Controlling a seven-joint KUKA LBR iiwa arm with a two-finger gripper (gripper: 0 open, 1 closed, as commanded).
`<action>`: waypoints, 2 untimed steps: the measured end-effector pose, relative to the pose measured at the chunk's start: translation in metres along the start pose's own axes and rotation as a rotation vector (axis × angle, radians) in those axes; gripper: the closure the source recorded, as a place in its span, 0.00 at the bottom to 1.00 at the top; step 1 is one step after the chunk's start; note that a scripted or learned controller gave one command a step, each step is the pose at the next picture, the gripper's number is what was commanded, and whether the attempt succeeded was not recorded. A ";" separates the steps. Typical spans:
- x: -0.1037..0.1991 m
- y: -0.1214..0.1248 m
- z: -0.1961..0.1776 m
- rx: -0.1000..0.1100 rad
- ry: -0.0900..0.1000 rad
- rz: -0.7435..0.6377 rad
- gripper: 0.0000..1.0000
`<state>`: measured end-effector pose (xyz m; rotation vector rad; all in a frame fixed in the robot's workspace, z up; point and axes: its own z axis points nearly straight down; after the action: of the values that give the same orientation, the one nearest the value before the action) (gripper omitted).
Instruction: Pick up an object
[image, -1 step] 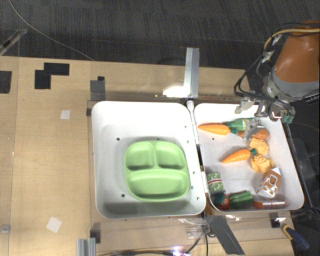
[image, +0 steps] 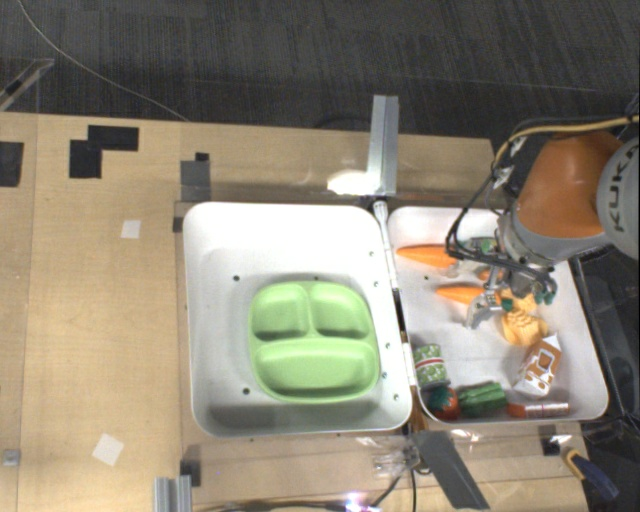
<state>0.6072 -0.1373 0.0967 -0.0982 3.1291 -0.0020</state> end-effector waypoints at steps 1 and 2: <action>0.023 0.032 0.007 0.002 -0.006 -0.093 0.00; 0.013 0.054 0.006 0.003 -0.006 -0.177 0.00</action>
<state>0.5910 -0.0847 0.0900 -0.3738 3.1024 -0.0080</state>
